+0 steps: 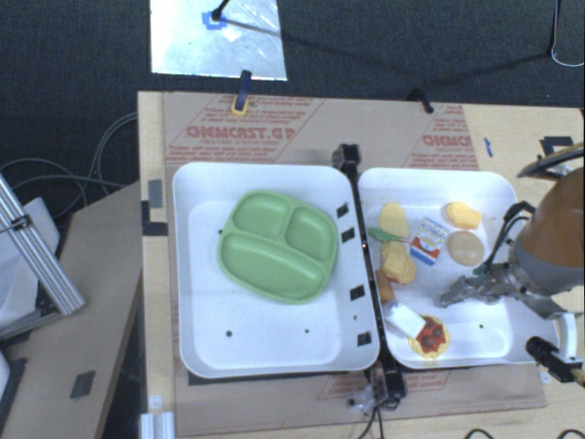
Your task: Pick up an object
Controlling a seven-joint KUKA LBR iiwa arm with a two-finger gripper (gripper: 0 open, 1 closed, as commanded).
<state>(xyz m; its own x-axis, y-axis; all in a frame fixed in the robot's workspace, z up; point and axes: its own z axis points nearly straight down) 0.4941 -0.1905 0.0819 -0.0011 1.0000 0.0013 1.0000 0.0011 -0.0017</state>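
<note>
At the near edge of the right bin [498,190], a red-and-yellow toy food piece [430,336] is seen beside a white piece [403,319]. The gripper [454,294] is placed low over bare bin floor; whether it is released or clenched cannot be told. Farther back, yellow toy foods [394,219] and a small carton [428,240] are clustered. A green divided plate [279,245] is held in the left bin [196,245].

Dark carpet floor [73,71], shiny sheet [218,26], maybe foil; cardboard-topped bench [302,131].
</note>
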